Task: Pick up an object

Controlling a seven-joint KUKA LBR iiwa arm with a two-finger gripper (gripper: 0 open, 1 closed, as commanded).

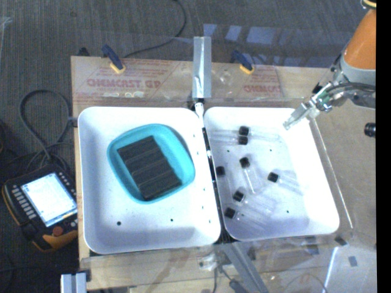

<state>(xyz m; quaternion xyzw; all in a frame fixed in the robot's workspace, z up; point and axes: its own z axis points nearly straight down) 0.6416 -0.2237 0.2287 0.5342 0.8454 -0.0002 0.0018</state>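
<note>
Gripper (295, 118) above right bin (327, 191) far rim, nothing visibly held.

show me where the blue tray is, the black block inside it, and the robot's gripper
blue tray (120, 148), camera view, on its upper left rim, in the left bin.
black block (148, 165), camera view, on the middle of its ribbed top.
gripper (295, 118), camera view, at the fingertips over the right bin's far right corner.
</note>
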